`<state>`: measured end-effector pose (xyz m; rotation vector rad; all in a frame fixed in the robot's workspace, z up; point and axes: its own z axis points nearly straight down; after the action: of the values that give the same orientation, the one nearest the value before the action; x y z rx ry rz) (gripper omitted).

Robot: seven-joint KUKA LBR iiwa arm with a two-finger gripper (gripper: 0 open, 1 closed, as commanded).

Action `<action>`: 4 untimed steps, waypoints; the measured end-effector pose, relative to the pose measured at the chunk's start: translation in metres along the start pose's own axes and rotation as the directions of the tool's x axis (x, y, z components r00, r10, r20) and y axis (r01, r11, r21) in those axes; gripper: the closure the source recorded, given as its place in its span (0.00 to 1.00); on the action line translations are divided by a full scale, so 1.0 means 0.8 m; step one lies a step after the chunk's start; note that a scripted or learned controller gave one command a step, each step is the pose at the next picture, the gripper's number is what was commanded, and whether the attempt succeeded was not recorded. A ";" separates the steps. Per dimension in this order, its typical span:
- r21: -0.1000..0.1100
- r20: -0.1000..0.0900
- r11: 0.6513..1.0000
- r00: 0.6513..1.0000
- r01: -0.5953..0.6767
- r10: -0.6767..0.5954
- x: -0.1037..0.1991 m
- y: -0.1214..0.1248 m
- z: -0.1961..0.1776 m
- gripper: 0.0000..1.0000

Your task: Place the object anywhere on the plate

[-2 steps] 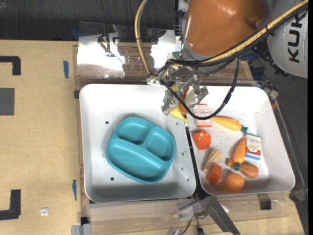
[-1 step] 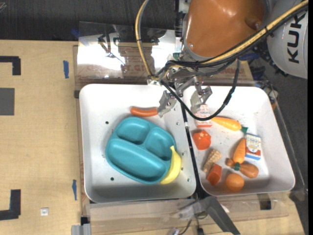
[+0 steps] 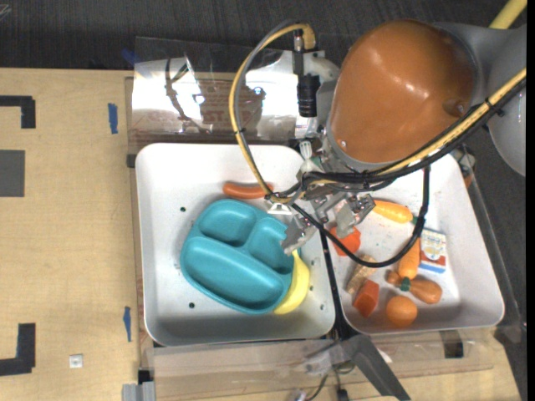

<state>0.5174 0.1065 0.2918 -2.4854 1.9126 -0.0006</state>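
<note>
Over bin divider, gripper at teal plate right edge; grip state indiscernible. Banana under plate rim.

One fixed camera sat above the bench, looking down at a slant. Both white bins fell in frame side by side: left bin near center, right bin toward the right edge. The arm came in from the right and, sitting close under the lens, bulked large over the top right. Dark floor ran along the top edge. Mid-range framing, whole bins visible. No second view to overlap with.
</note>
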 end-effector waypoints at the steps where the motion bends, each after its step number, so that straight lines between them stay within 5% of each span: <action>1: -0.005 0.003 0.910 0.910 0.414 -0.414 -0.033 0.001 0.072 0.00; 2: 0.000 0.003 0.791 0.791 0.612 -0.612 0.017 -0.106 0.095 0.00; 3: 0.008 -0.001 0.775 0.775 0.632 -0.632 -0.005 -0.028 0.227 0.00; 4: 0.011 0.010 0.775 0.775 0.631 -0.631 -0.012 -0.026 0.219 1.00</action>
<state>0.5359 0.1216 0.1164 -2.9704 0.9652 0.0068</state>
